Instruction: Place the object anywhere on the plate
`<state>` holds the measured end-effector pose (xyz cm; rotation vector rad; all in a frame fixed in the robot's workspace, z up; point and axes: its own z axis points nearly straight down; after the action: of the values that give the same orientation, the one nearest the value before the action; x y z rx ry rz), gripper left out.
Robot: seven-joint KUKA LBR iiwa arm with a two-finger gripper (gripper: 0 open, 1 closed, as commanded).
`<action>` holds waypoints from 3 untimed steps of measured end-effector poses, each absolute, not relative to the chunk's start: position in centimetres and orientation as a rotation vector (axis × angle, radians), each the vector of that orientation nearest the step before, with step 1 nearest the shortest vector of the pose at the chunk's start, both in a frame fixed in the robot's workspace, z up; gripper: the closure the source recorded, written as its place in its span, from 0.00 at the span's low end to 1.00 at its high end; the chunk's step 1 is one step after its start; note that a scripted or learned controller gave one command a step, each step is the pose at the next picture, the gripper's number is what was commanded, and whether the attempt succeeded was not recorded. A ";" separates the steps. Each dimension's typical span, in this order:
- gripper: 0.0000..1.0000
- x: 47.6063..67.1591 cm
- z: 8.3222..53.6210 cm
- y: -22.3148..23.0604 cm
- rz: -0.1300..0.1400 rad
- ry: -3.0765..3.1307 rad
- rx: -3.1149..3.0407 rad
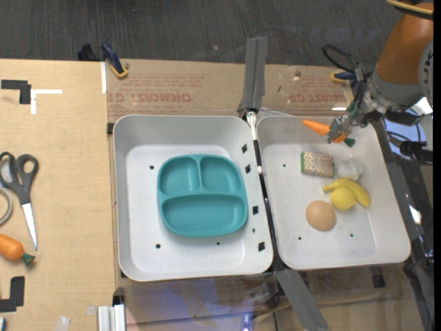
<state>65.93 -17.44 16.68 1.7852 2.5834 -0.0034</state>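
A teal plate (202,194) with three compartments lies in the middle of the left white bin (131,205). A small orange toy carrot (316,125) with a green end sits at the back of the right bin (386,243), pointing left. My gripper (340,132) comes in from the upper right and its fingers are closed around the carrot's thick end, with orange showing on both sides of them. The carrot looks close to the bin's back wall; I cannot tell whether it is off the floor.
The right bin also holds a patterned block (317,164), a pale clear lump (351,168), a yellow banana and lemon (348,194) and a tan egg (320,215). A ridge (256,178) divides the bins. Scissors (21,188) and another carrot (9,247) lie on the wooden bench at left.
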 end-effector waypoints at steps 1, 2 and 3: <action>1.00 64.9 19.2 -5.6 0.000 2.596 1.769; 1.00 56.7 19.1 -0.2 -0.003 2.580 1.794; 0.00 56.7 19.1 -0.2 -0.003 2.579 1.795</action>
<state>56.72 -0.20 19.11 1.7951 2.5792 -0.0025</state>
